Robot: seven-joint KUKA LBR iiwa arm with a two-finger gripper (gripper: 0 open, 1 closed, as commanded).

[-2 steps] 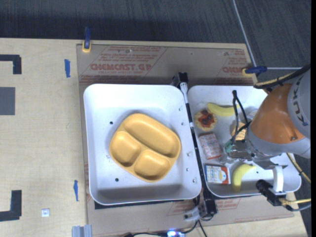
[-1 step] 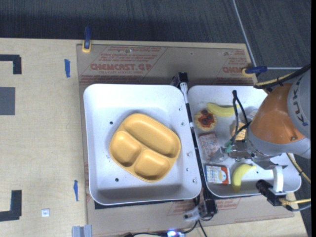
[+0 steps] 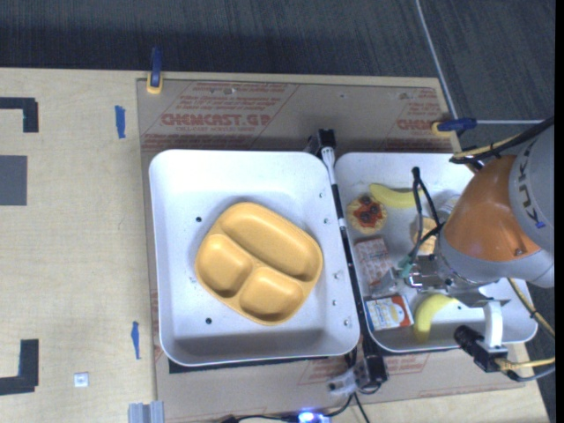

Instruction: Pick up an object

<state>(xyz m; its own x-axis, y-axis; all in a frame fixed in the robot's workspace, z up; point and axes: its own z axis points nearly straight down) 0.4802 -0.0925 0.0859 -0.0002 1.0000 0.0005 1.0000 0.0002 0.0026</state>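
Banana (image 3: 430,311) near right bin's front rim (image 3: 441,345), crowded; pincer (image 3: 414,271) state unclear; left bin (image 3: 176,236) roomier.

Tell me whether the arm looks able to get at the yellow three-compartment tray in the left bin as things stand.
Probably yes. The yellow three-compartment tray lies alone and uncovered in the left white bin, with nothing on or against it. The grey and orange arm hangs over the right bin, so it must cross the divider.
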